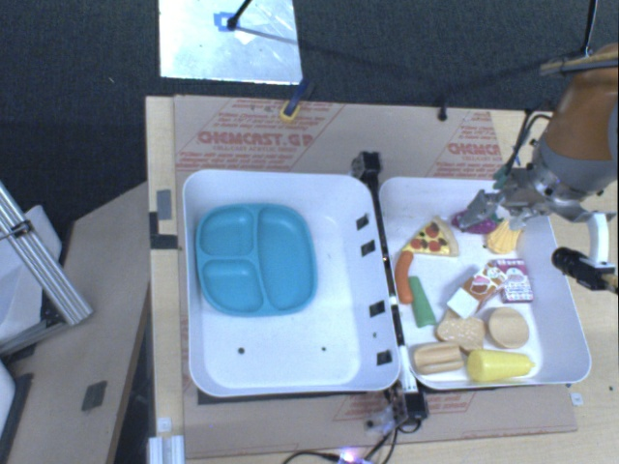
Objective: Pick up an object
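Your gripper (481, 211) sits at the upper middle of the right bin (571, 341), and I cannot tell how its fingers stand. The toy food lies below it: a pizza slice (432, 239) just left, a yellow piece (503, 238) just right, a carrot (403, 275) lower down. Choose one isolated item, centre over it, then descend straight. The arm (578, 133) enters from the upper right, wrist angled down and leftward.

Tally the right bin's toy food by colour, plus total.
Yellow: 2, corn, fries
Tan: 3, cookie, cracker, bun
Orange-and-green: 1, carrot
Multicolour: 3, pizza slice, two small packets
Total: 9
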Motion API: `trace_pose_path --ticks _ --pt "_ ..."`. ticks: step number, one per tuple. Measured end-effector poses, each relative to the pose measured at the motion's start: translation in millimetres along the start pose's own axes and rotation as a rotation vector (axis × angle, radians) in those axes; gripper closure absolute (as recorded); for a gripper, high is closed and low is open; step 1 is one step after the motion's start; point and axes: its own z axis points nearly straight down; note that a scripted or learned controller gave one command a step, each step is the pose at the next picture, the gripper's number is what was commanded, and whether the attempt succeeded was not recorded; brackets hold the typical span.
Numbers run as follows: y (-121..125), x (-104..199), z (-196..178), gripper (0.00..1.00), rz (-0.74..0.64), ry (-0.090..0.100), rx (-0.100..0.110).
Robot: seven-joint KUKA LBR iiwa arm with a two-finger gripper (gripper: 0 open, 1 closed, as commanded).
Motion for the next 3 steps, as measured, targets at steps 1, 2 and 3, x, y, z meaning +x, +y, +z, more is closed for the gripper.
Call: trace_pose_path --ticks 1,2,3 --pt "-4.7 -0.8 62.0 0.0 0.002 0.001 0.005" --pt "-5.4 -0.1 114.4 0.0 0.001 0.001 0.005" --pt "-3.5 -0.8 100.3 1.0 0.001 0.0 -0.002"
